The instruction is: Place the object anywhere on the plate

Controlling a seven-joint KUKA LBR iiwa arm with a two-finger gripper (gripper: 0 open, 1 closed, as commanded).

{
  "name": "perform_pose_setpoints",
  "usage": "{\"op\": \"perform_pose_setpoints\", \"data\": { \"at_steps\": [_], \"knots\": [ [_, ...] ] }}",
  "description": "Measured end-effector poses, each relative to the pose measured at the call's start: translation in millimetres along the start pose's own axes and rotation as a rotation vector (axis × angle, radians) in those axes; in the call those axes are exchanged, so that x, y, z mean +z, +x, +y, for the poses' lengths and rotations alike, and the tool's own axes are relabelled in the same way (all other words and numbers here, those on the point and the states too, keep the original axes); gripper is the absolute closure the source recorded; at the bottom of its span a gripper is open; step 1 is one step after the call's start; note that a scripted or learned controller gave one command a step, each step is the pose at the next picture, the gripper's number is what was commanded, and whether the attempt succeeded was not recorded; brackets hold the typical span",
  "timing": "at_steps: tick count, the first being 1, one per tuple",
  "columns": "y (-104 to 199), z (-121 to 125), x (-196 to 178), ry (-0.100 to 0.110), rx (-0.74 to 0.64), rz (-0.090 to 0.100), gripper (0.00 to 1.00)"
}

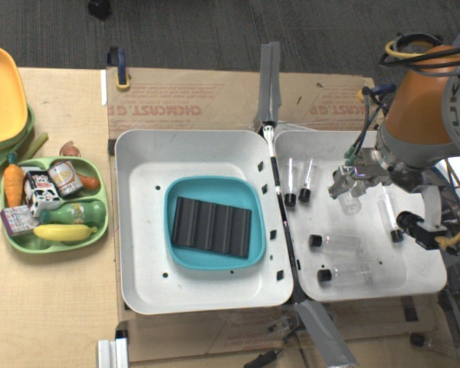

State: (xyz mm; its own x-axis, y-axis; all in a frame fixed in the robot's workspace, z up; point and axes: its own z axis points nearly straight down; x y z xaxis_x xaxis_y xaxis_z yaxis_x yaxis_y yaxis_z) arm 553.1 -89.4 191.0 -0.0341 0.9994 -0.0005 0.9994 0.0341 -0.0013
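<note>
A teal square plate [178, 199] sits in the middle of the left bin [138, 205]. A dark grey ribbed block [211, 225] lies flat on the plate. The right bin [422, 278] holds several clear tubes with black caps, two of them near its left wall [293, 181] and others lying lower down [343, 271]. My gripper [348, 184] hangs over the upper middle of the right bin, under the orange band [418, 106]. A clear tube [352, 203] lies just below it. I cannot see whether anything is held.
A green divided tray [100, 228] with toy food stands on the bench at left, with yellow plates [4, 98] behind it. A blue clamp [119, 69] sits at the cardboard's back edge. A grey bar [270, 83] runs between the bins.
</note>
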Motion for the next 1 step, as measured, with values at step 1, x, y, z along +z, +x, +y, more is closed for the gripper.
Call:
{"op": "perform_pose_setpoints", "data": {
  "at_steps": [1],
  "knots": [
    [-0.1, 0.0, -0.1, 0.0, 0.0, 0.0, 0.0]
  ]
}}
